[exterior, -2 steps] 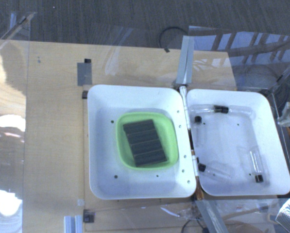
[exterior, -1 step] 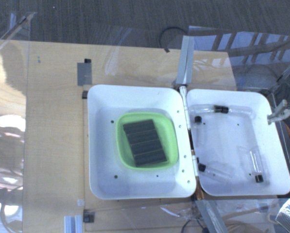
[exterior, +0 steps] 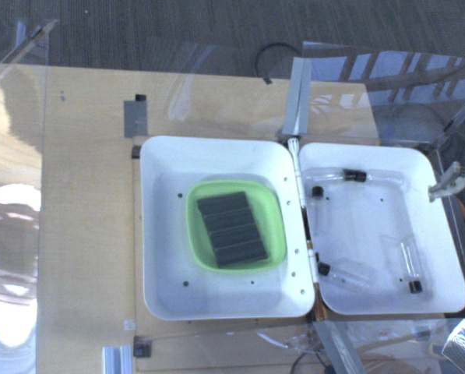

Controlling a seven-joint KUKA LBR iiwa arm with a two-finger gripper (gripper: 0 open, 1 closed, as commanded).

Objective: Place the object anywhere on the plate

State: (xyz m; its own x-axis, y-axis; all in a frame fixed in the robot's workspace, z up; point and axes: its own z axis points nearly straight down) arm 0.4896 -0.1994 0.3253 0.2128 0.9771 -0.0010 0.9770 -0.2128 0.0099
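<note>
A dark grey ridged rectangular block (exterior: 231, 229) lies flat on the green plate (exterior: 196, 236), turned slightly off square. The plate sits in the middle of the left white bin (exterior: 162, 209). The block rests wholly inside the plate's rim, and nothing touches it from above.
The right white bin (exterior: 372, 302) holds several clear tubes with black caps, one near the back (exterior: 347, 176) and one at the front right (exterior: 411, 269). A pale piece of hardware (exterior: 444, 182) hangs over that bin's right rim. A metal post (exterior: 297, 100) stands behind the bins.
</note>
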